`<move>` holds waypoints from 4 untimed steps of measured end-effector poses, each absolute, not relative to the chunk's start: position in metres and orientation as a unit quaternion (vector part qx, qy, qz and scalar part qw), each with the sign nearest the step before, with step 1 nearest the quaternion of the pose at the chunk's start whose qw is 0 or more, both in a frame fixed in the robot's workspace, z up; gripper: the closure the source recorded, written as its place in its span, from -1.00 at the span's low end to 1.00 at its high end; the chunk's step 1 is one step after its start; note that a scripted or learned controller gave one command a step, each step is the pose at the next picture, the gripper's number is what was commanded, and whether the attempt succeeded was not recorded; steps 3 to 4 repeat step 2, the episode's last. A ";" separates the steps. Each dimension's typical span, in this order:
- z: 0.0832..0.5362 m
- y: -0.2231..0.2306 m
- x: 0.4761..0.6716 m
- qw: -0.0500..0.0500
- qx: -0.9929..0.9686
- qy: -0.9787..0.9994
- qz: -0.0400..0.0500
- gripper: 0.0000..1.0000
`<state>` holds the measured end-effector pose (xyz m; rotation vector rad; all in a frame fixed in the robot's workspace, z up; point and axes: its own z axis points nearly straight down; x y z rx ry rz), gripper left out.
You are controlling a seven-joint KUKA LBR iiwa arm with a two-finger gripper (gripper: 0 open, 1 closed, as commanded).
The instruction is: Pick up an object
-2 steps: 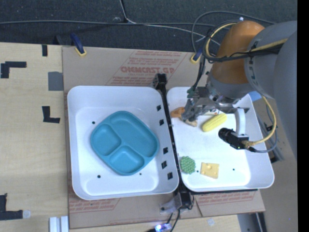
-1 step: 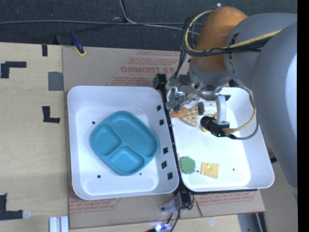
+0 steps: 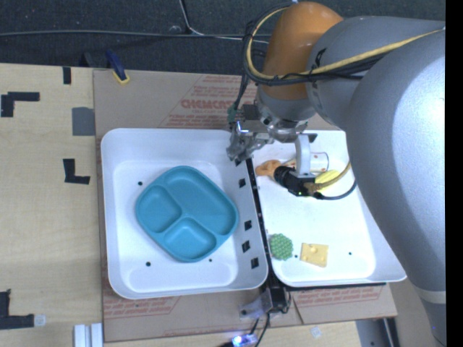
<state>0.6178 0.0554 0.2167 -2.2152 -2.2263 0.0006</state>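
Observation:
My gripper [image 3: 240, 150] hangs over the far end of the ridge between the two bins, under the arm's orange band. Just to its right, a small orange object [image 3: 268, 168] lies in the right bin [image 3: 362, 223], partly hidden by the wrist. Near that bin's front edge sit a green bumpy ball [image 3: 281, 247] and a yellow cheese-like wedge [image 3: 314, 254]. A blue divided plate [image 3: 186, 212] lies in the middle of the left bin [image 3: 119, 194]. Nothing shows in the gripper's grasp.
The arm's large grey body covers the right side of the right bin. The bins rest on a cardboard sheet [image 3: 188, 107] on a wooden bench. A blue and yellow clip [image 3: 118, 69] sits at the cardboard's far left corner.

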 end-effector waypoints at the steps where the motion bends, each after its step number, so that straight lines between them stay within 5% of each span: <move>1: 0.224 0.098 0.631 0.000 -0.705 -0.709 0.000 1.00; 2: 0.223 0.095 0.630 0.000 -0.706 -0.708 0.001 -1.00; 4: 0.223 0.095 0.630 0.000 -0.706 -0.708 0.001 -1.00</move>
